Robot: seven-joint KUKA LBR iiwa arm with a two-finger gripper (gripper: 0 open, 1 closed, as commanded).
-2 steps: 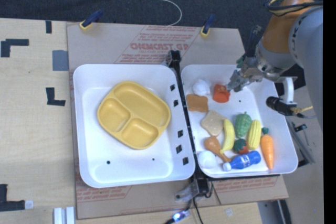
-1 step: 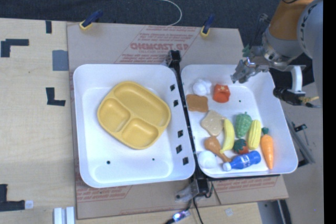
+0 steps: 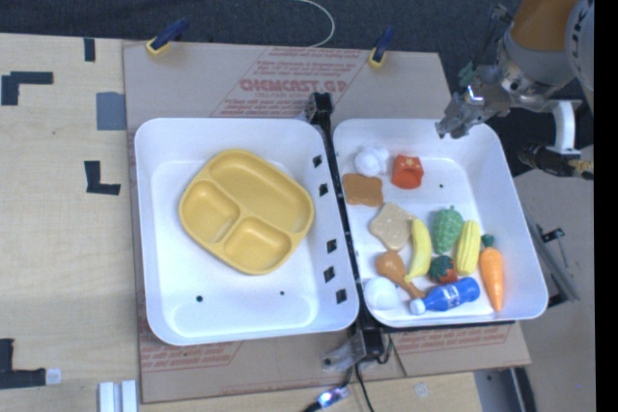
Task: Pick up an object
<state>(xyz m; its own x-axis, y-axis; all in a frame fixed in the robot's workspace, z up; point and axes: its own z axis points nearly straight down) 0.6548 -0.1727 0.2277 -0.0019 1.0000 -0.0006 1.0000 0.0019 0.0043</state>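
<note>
Overhead, gripper (image 3: 452, 127) at the right bin's (image 3: 517, 207) far rim.
Red toy (image 3: 407, 171) lies near, inward; grip state unclear.

From my console I see the arm (image 3: 555, 0) reaching in from the right, its orange band high at the top corner (grey casing just below it). The wrist slants down and leftward, ending in the hand (image 3: 452, 128), which carries nothing.
</note>
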